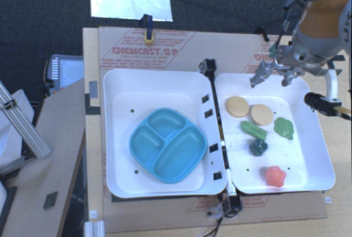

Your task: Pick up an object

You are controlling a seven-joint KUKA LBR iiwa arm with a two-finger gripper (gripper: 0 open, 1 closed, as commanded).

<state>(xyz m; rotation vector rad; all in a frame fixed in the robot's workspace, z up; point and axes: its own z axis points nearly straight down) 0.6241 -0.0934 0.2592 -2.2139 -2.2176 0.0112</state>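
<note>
Camera view: the gripper (pixel 273 75) hangs above the right bin's (pixel 319 172) far rim, its two fingers spread apart with nothing between them. Two tan discs (pixel 249 110), green pieces (pixel 268 130), a dark green lump (pixel 258 147) and a pink item (pixel 275 176) lie in that bin; their exact forms are blurred. The arm (pixel 324 5) is cut off at the frame's right edge. A blue divided plate (pixel 168 144) sits in the left bin (pixel 121 93).
</note>
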